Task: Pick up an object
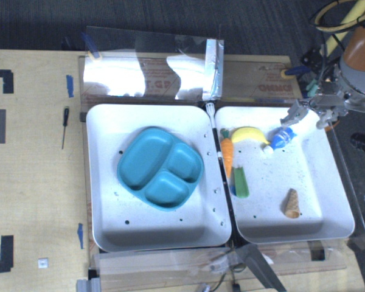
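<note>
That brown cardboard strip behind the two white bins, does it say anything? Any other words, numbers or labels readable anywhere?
Red print on the cardboard strip behind the right bin: too blurred to read.
Red print on the same strip behind the left bin, seen through the clear plastic sheet: washed out by glare, unreadable.
Nothing else carries legible text.

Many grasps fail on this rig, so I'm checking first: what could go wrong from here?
The claw is at the right bin's far rim, by the blue bottle; a descent may hit the wall. The bottle touches the banana, so closing may shove both. The carrot lies along the left wall, hard to grip.
</note>
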`<state>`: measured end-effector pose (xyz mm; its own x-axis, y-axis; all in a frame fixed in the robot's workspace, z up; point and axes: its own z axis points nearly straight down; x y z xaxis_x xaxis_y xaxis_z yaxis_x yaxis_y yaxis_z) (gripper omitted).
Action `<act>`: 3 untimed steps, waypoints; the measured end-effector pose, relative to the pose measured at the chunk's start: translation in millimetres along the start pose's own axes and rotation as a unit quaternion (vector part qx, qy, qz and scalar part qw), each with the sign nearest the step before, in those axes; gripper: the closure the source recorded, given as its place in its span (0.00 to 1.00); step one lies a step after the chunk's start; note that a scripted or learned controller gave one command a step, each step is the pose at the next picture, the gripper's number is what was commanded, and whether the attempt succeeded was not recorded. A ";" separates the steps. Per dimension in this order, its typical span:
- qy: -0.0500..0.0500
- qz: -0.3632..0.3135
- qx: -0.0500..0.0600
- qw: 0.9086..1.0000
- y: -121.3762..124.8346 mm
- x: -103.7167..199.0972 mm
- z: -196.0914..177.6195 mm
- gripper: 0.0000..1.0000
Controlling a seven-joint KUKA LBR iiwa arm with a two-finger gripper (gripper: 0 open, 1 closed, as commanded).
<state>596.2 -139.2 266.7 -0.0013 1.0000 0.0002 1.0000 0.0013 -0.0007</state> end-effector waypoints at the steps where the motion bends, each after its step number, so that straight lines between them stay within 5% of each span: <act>1: 0.001 0.032 0.007 0.999 24.1 -25.4 130.2 0.00; 2: -0.001 0.016 -0.004 1.000 58.4 -38.1 179.5 0.00; 3: -0.002 0.015 -0.005 1.000 59.5 -37.3 168.3 1.00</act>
<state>655.6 -176.4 98.3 0.0281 0.9996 -0.0036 0.9996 -0.0280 0.0091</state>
